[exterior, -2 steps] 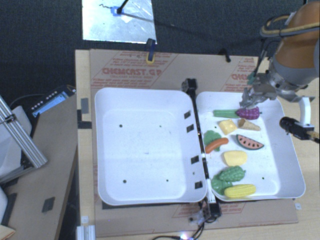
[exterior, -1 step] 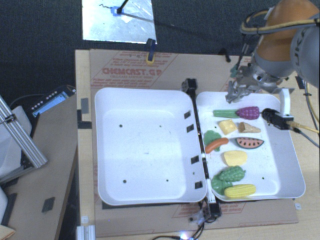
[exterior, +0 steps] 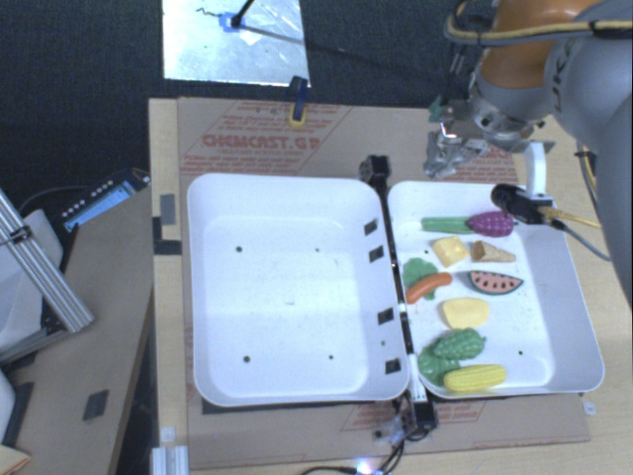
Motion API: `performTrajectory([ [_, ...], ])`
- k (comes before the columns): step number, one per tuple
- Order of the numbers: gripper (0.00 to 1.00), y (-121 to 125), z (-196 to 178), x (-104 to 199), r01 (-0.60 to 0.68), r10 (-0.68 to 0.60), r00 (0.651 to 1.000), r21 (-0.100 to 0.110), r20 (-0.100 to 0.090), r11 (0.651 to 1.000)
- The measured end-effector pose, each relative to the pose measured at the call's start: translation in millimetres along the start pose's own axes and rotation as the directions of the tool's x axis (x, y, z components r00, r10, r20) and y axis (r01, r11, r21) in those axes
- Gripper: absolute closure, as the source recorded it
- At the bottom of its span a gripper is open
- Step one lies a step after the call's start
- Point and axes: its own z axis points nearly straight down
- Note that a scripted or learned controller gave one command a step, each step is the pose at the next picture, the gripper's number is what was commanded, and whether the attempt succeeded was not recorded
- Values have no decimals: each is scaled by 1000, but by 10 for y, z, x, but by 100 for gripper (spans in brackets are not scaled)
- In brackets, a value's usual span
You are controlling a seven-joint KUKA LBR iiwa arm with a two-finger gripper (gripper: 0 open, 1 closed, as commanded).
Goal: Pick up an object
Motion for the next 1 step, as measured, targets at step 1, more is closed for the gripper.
performTrajectory([
  [1, 100, 2, -732, 795, 4, -4, 1000, -4, -3, 1000],
])
